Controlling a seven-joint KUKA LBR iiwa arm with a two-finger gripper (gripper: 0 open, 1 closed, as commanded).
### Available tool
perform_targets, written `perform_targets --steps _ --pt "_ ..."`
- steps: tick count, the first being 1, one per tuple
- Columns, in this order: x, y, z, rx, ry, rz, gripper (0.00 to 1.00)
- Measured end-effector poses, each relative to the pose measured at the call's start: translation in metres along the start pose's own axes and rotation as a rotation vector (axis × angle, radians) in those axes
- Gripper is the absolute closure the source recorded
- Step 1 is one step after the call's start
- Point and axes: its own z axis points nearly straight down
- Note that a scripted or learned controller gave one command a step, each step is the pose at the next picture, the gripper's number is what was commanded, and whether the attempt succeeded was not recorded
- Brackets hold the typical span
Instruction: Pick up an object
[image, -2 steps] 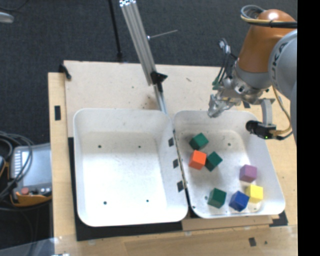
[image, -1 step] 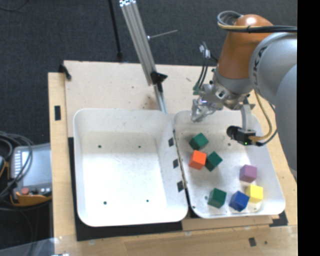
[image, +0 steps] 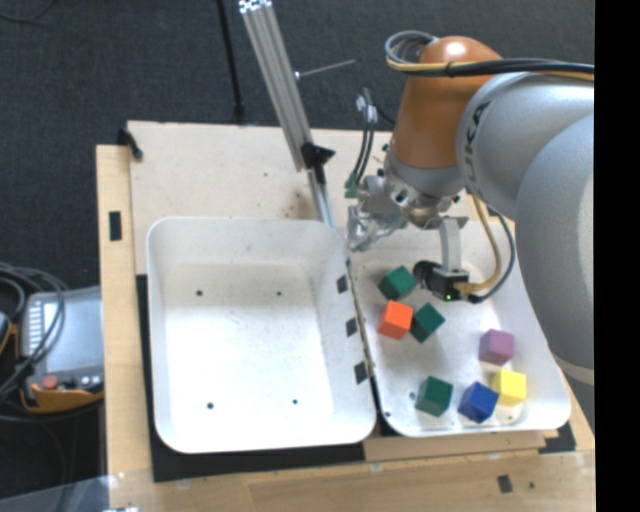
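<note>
The pincer, its opening impossible to tell, hung above the right bin with every cube, including the orange cube, ungrasped.

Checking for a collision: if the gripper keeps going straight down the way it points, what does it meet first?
Probably the bare floor of the right white plastic bin near its upper-left corner; the gripper hangs there, beside the nearest dark green foam cube. Depth is hard to judge.
</note>
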Motion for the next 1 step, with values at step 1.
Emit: perform_targets --steps 1 --pt "0.0543 -0.005 -0.0177 -0.004 0.001 -0.002 1.0"
